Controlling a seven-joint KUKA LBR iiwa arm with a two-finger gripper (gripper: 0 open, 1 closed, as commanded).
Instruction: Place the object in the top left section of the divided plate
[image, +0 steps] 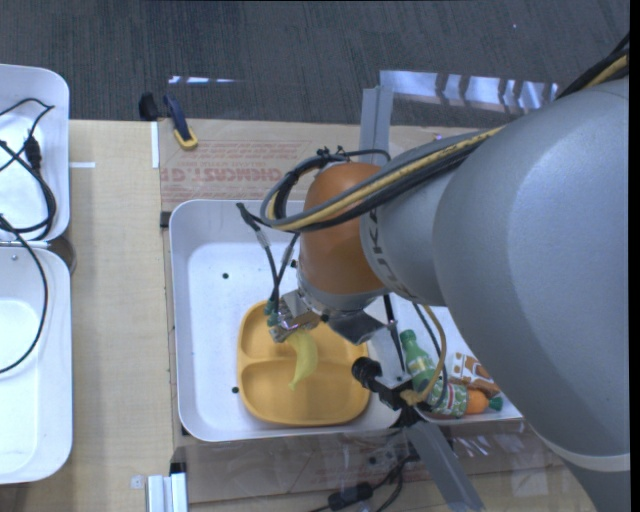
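You have two white bins, one (205, 300) under the arm and one (30, 330) at nine o'clock. Count one yellow divided plate (262, 385), one banana (303, 362), one green bottle (416, 354) and one carrot (478, 402).

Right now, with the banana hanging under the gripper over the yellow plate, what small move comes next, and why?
Probably a short shift toward the plate's top left section, then release. The banana hangs from the gripper across the central divider, so letting go now might leave it straddling sections.

A green bottle (414, 352) and small toy foods (462, 398) — lying at the white bin's (200, 300) right edge
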